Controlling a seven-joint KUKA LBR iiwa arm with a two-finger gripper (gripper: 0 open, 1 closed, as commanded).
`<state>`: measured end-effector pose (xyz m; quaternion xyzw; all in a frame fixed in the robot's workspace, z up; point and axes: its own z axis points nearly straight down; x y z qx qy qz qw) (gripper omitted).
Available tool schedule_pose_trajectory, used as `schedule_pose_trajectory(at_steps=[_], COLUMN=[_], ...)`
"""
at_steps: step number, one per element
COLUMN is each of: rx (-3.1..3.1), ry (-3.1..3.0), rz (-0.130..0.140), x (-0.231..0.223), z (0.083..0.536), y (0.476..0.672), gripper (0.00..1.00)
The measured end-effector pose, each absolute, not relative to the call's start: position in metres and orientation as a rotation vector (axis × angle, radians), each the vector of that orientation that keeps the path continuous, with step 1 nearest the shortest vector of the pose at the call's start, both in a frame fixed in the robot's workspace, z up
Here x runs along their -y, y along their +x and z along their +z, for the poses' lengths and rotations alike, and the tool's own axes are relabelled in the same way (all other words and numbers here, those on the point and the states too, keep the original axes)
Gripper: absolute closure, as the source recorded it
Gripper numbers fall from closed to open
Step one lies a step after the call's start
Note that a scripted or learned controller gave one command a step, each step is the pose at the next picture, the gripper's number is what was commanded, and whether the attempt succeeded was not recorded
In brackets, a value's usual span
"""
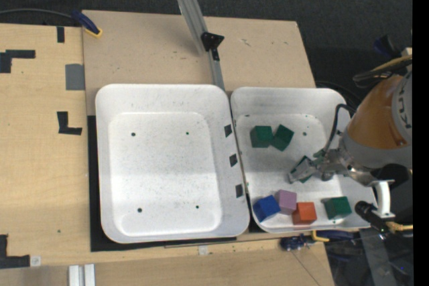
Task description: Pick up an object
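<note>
**Q:** Six blocks, all in one bin?

**A:** Six, all in the right bin [315, 96]. Two green blocks [271, 136] sit touching each other at its upper middle. Along the lower edge, from the left: blue block [266, 206], purple block [287, 200], orange block [305, 212], then a lone green block [336, 206] toward the lower right. Blue, purple and orange are packed tight. The left bin [107, 104] takes up centre frame.

**Q:** Where is your gripper, and what state?

**A:** My gripper [303, 171] is over the middle of the right bin, between the green pair above and the row below, near both but over bare floor. Fingers look parted, with nothing between them. No block held.

**Q:** So the pick has not started?

**A:** My judgement: not yet. No target is bracketed.

**Q:** What could go wrong from here?

**A:** Closing where I am would catch air. Going down on the blue-purple-orange cluster, a finger may land on a neighbour's top rather than slip into a gap, or wedge two blocks at once. The green pair carries the same risk, since they touch. The lone green block is freer, but it lies close to the bin's lower right wall, so a finger could strike the rim. Any block may also slide on the smooth white floor if only one finger touches first.
</note>
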<state>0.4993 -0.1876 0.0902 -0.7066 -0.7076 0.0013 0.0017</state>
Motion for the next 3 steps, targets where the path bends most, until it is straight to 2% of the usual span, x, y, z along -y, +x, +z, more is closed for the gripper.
schedule_pose_trajectory(at_steps=[1,2,3], rx=[2.221,2.224,2.227], ry=[-2.216,-2.222,-2.222], rz=[0.003,-0.002,-0.003], x=[0.187,0.184,0.184], z=[0.101,0.153,0.202], y=[0.499,0.49,0.501], gripper=[1.0,1.0,1.0])
